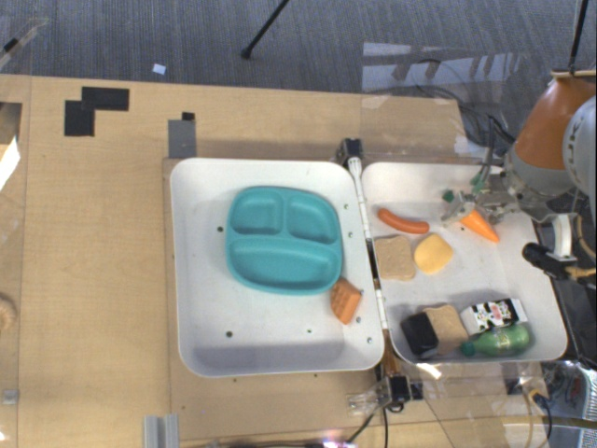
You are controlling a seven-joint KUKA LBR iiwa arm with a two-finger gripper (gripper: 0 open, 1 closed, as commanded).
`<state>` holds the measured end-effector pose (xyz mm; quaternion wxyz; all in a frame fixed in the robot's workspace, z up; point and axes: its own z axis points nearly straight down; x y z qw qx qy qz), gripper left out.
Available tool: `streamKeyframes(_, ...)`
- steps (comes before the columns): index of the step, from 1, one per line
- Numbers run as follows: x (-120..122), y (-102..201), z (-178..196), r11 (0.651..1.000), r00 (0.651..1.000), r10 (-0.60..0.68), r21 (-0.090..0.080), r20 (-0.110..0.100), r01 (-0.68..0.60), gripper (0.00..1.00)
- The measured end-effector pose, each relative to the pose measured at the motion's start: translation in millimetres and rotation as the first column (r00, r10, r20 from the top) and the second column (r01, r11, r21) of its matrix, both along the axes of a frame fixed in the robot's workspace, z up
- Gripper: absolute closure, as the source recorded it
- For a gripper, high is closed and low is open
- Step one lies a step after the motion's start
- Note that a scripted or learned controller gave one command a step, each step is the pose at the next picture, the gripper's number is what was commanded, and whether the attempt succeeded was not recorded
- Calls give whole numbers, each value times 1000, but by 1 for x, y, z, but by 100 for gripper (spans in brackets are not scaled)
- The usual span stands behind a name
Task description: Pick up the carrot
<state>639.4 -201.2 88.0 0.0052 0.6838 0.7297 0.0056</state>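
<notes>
The carrot (pixel 478 224), a small orange cone pointing to the lower right, lies in the upper right part of the right bin (pixel 536 278). A small green bit (pixel 449 195) sits just to its upper left. My gripper (pixel 487 199) hangs right over the carrot's thick end, reaching in from the right below the arm's orange band (pixel 544 131). Whether it touches the carrot is unclear from this angle.
The right bin also holds a sausage (pixel 403 220), a bread slice (pixel 395 258), a yellow piece (pixel 433 253), a black block (pixel 420 334), a tan cracker (pixel 447 322), a small carton (pixel 492 314) and a green bottle (pixel 495 342). The left bin (pixel 201 278) holds a teal divided plate (pixel 283 239) and an orange chunk (pixel 346 301).
</notes>
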Motion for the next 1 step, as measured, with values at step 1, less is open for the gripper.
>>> streamKeyframes(1, 1, 0, 12, 1000, 1000, 6, -3, -1, -6, 100)
